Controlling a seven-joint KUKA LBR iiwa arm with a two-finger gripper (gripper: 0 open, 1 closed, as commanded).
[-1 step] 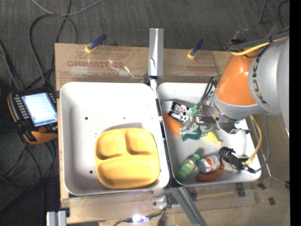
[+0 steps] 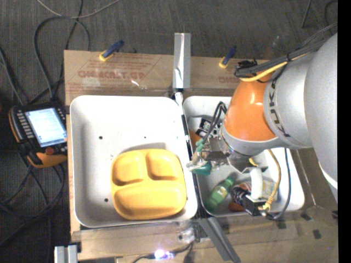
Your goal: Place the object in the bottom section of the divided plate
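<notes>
Camera view shows the KUKA arm [image 2: 285, 108] bent low over the right bin [image 2: 299, 196], its gripper [image 2: 202, 160] at that bin's left wall, close to a teal object [image 2: 202, 169]; whether the gripper is open or closed, or has anything in it, cannot be told. Beside it lie a green bottle [image 2: 219, 193] and other clutter. The yellow divided plate [image 2: 147, 184] sits in the left bin [image 2: 88, 125], its bottom section bare. A weak or missed grasp among crowded items could drop the object on the divider between bins. Readable writing: part of "KUKA" on the arm; red print on the cardboard [image 2: 109, 73] is too faint.
</notes>
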